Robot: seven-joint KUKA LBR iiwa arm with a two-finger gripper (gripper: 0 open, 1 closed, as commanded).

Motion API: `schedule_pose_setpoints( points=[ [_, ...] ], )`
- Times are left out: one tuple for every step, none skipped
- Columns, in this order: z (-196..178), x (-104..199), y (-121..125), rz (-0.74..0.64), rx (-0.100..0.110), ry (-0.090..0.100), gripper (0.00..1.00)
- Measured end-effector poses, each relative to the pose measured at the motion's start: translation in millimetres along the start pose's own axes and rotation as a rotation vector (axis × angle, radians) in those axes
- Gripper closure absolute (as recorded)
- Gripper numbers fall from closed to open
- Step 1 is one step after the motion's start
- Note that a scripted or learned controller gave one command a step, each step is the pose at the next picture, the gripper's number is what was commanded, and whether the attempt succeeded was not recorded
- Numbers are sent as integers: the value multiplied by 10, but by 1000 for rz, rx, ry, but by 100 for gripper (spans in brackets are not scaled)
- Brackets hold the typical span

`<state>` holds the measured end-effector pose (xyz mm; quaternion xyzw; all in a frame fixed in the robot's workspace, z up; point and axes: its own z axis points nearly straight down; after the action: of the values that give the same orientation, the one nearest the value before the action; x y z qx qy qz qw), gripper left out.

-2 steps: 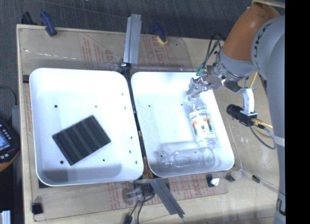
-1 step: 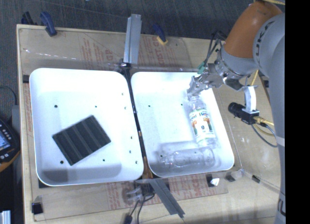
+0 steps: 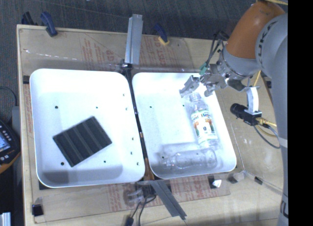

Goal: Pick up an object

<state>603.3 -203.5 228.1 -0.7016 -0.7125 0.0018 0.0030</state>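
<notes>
Fingers point(image 3: 188, 87) of the gripper point(image 3: 199, 87) are spread apart, grasping nothing, above the far part of the right bin point(image 3: 146, 122). A labelled bottle point(image 3: 203, 122) lies just below them along the bin's right side. A clear bottle point(image 3: 190, 159) lies across the near side. A ribbed black slab point(image 3: 81, 140) lies in the left bin point(image 3: 41, 80).

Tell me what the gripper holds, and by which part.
Nothing clearly held: the gripper sits open over the labelled bottle's cap end in the right bin.
</notes>
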Motion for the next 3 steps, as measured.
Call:
schedule_pose_setpoints(
  points=[
    [-72, -59, -261, 120, -1, 0, 0],
    [344, -34, 73, 120, -4, -2, 0],
    [272, -18, 125, -104, -5, -3, 0]
  ],
)
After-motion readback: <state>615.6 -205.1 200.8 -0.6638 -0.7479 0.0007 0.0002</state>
